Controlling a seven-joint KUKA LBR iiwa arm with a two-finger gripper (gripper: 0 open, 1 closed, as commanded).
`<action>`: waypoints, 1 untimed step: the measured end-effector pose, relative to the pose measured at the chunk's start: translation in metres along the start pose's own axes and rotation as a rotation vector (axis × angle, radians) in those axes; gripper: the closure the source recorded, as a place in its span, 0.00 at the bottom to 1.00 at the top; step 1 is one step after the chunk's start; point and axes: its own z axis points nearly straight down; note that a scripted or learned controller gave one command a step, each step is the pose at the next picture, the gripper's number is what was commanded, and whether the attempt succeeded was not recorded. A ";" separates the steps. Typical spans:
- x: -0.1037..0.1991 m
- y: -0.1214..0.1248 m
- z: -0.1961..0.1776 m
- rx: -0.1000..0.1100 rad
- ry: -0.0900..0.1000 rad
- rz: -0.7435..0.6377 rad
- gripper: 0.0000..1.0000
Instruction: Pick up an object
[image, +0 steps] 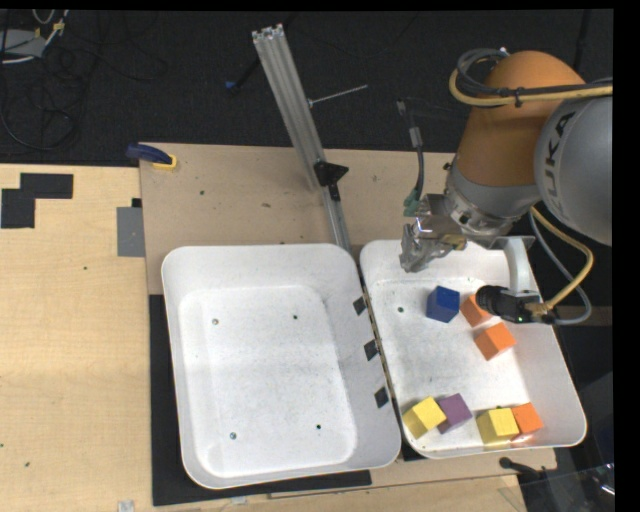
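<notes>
Target candidate: blue cube, lying alone on the floor of the right bin in its upper part, with two orange blocks just to its right, and a yellow, a purple, a second yellow and an orange cube in a row along the near wall. Gripper hangs over the bin's upper left corner, up and left of the blue cube and apart from it, nothing held; finger spacing cannot be told from this view. Judgement: centre over the cube before descending, straddling its free faces and keeping off the orange neighbours.
</notes>
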 end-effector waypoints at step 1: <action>0.036 -0.026 0.007 0.002 -0.001 0.001 1.00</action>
